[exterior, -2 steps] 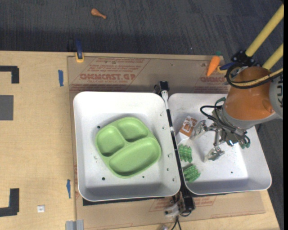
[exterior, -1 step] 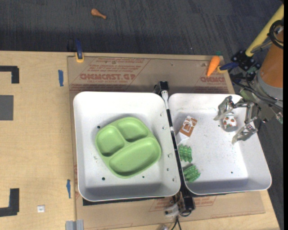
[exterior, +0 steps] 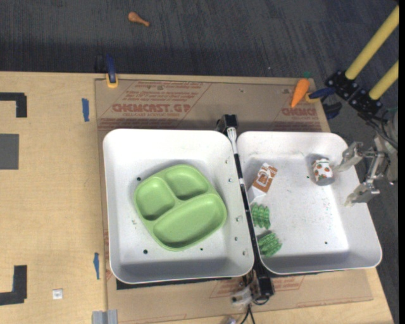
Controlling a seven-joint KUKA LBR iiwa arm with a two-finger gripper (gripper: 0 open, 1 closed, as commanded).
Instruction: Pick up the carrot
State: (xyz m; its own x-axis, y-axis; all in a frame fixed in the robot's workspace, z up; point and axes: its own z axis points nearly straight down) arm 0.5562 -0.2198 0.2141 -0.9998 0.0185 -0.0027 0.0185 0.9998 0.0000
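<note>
An orange tapered piece with a green tip (exterior: 299,93), shaped like a carrot, lies on the cardboard just behind the right bin (exterior: 354,247); I cannot tell whether it is the carrot or a clamp. My gripper (exterior: 352,180) hangs over the right rim of the right bin, open, with nothing between its fingers. It stands well in front of and to the right of the orange piece. A white ball with red spots (exterior: 321,170) rests in the bin just left of the fingertips.
The right bin also holds a small white and orange carton (exterior: 264,178) and two green leafy pieces (exterior: 261,216) (exterior: 269,243). A green divided plate (exterior: 180,205) lies in the left bin (exterior: 120,152). A small orange thing (exterior: 137,19) lies on the floor beyond the bench.
</note>
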